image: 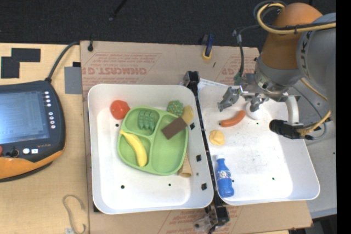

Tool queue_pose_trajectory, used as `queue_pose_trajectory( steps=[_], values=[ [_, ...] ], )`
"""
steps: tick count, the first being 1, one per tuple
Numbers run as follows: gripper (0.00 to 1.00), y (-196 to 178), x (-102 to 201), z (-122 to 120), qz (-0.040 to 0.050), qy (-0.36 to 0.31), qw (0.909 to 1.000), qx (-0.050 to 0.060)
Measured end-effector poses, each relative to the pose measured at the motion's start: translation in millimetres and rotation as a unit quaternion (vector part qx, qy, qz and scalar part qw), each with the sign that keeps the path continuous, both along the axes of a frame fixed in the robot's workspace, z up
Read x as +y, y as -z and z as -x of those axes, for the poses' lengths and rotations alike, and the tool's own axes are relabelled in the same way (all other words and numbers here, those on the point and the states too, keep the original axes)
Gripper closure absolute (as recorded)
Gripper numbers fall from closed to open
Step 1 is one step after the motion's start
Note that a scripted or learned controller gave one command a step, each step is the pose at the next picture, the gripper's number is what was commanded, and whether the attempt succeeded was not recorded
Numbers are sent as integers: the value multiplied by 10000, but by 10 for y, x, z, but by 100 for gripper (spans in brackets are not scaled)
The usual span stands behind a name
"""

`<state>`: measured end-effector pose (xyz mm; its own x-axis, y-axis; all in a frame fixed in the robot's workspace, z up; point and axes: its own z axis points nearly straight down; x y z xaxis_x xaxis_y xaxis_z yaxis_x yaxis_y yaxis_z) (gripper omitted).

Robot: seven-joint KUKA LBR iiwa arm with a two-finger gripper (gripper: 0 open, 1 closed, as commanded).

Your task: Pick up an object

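Claw (241, 100) hangs over the back of the right bin (290, 172), w/ the grey arm (296, 52) reaching in from the right. One dark finger points left-down toward the divider and a paler one sits by the wrist side, so the fingers look spread w/ nothing pinched between them. Just below and slightly left of the claw lies an orange sausage (233, 119), slanted, flat on the bin floor; prob the target, since it's the nearest thing to the tips and the claw is lined up roughly above its upper end. A yellow lump (217, 138) sits near it, closer to the divider, and a blue bottle (224, 177) lies on its side at the front left of that bin, well apart from the claw. Left bin (104, 172) holds a green tray (164, 161) w/ a banana (135, 149), a green ridged piece (147, 119) and a brown block (174, 127) in its compartments; red tomato (119, 109) sits just outside the tray at back left, a green broccoli-like piece (175, 107) at its back edge. Those look parked as clutter, not in play for this reach. Judgement: approach stage, grasp not yet made. The sausage is thin and lies low, so the claw would need to drop close to the floor and straddle it across its short width; risk is rolling or nudging it aside. Tablet (27, 123) rests on the bench (33, 194) at far left.
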<state>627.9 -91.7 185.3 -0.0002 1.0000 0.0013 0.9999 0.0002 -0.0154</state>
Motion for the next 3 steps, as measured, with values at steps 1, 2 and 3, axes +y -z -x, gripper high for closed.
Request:
queue_pose_trajectory(
  steps=[1, 2, 3],
  values=[
    [0, -81, -1, -32, 7, -8, 10000, -72],
    [0, 536, 76, -54, -1, -19, 10000, -35],
    [0, 940, 80, -87, 42, -22, 9999, -119]
  ],
)
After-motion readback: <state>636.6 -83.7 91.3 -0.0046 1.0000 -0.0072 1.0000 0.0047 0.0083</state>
